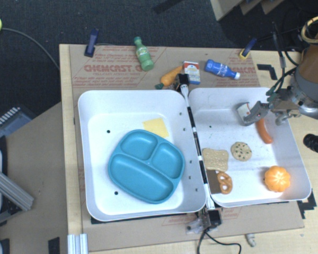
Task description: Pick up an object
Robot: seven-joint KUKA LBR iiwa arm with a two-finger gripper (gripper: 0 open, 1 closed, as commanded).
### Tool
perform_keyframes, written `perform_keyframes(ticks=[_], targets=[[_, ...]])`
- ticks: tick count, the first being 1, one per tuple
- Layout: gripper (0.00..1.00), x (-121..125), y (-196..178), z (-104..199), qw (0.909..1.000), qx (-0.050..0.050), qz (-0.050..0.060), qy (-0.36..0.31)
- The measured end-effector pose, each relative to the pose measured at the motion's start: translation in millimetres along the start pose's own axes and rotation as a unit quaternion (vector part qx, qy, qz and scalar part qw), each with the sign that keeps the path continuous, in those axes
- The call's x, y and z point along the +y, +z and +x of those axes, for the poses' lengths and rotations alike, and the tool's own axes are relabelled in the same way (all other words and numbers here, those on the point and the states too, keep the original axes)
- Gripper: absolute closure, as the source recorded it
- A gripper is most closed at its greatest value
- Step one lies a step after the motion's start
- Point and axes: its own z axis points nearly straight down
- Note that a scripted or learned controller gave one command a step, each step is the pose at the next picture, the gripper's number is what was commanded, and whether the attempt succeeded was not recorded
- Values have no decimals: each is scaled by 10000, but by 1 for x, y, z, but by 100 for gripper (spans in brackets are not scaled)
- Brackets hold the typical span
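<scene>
- Nearest the camera, the right bin (294, 142) holds an orange (277, 179) in its near right corner and a pretzel (224, 182) near its near left edge, partly under a slice of toast (215, 158).
- A round cookie (241, 151) lies just beside the toast, toward the middle of that bin.
- In the left bin (95, 120) sits a blue plate (145, 165) with 3 compartments; a yellow cheese slice (157, 126) pokes out from behind its far edge.
- Farther in, an orange-red sausage (264, 131) lies on the right bin's floor, tilted, right by the gripper (250, 114).
- The gripper hangs over the far part of the right bin, the arm (307, 83) entering from the right. Whether its pincer is spread or pressed together cannot be told from this slant; nothing is seen pinched in it. A small white piece sits at its tip, too small to identify.
- Beyond the bins, on the bench board (116, 62): a green bottle (143, 54), a blue bottle (221, 69), a small carton (191, 72), an orange carrot-like toy (171, 76), and 2 blue clips at the far corners (91, 42).
</scene>
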Motion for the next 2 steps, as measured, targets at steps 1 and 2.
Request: perform_keyframes(ticks=[1,2], targets=[[0,66,90,-53,10000,-2,10,3],[0,55,148,-71,10000,45,18,-16]])
